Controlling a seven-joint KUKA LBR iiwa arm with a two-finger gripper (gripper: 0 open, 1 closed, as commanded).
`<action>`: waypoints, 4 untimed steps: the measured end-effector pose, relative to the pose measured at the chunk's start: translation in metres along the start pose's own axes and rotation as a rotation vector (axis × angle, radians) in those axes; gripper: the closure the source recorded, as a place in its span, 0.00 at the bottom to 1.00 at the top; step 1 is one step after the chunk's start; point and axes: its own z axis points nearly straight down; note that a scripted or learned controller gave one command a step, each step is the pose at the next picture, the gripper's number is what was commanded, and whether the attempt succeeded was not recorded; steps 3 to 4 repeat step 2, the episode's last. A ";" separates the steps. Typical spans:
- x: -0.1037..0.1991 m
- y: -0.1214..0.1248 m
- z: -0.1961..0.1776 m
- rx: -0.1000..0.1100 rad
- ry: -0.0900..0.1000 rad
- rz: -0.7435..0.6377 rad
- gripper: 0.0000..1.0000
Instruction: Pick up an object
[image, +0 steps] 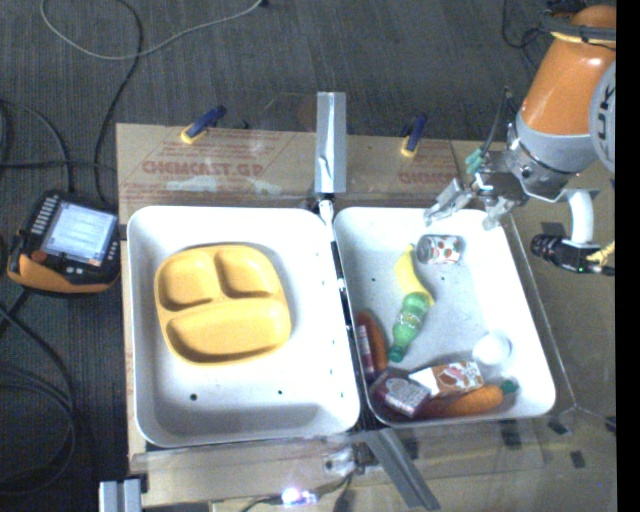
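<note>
You are at the approach step: nothing is lifted yet. The two-finger gripper hangs at the upper right of the frame, over the far rim of the right-hand shallow white bin, its fingers spread apart and holding nothing. Just below it lies a small silver can with a red label, beside a yellow banana and a green plastic bottle. Next, I judge, you must descend onto one.
</note>
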 end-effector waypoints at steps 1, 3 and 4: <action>0.015 -0.008 0.121 0.001 -0.001 -0.011 0.00; 0.016 0.017 0.178 0.015 -0.001 -0.064 0.00; 0.016 0.017 0.178 0.015 -0.001 -0.064 0.00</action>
